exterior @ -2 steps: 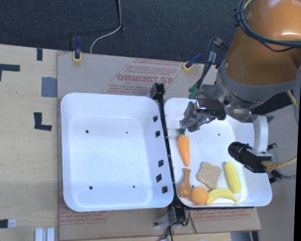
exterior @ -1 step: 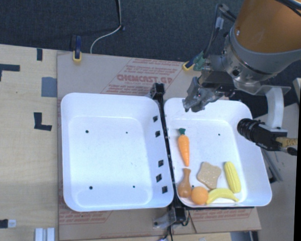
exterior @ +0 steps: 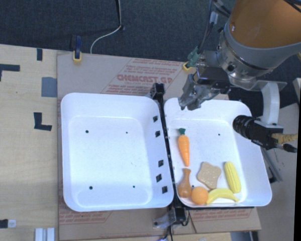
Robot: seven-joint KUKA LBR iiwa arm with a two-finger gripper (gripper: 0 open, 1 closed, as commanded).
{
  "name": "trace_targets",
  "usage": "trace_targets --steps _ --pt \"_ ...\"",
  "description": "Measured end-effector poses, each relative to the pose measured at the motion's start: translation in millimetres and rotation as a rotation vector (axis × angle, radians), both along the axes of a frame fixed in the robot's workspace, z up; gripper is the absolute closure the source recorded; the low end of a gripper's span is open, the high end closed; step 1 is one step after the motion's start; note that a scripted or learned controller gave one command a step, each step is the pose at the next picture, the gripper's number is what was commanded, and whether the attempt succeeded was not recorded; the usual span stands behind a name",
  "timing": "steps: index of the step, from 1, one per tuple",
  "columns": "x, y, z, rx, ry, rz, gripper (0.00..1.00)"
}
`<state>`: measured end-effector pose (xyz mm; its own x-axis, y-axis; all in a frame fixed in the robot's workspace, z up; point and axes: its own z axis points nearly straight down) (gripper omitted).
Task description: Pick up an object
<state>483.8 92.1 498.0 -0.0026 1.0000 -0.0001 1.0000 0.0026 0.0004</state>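
Two shallow white plastic bins are set side by side on the desk. In the right bin [exterior: 249,148] are gathered an orange carrot [exterior: 183,149], a tan bread slice [exterior: 209,174], a yellow corn cob [exterior: 232,176], a yellow banana [exterior: 221,197], an orange [exterior: 199,195] and a small brown gourd-shaped piece [exterior: 185,184]. The gripper [exterior: 190,102] is seen over that bin's far edge, nothing visibly held; its opening cannot be told.

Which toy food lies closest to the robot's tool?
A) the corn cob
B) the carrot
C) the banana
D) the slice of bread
B: the carrot lies just below the tool in the right bin, while the other foods sit at the bin's near end.
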Motion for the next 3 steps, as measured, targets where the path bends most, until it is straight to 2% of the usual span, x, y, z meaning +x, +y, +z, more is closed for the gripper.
trace_targets --steps 1,2,3 --pt "12.7 5.1 38.6 0.0 -0.003 0.0 1.0" --pt "-0.6 40.2 36.5 0.0 0.002 0.002 1.0" --pt "12.8 57.3 36.1 -0.001 0.001 0.0 1.0"
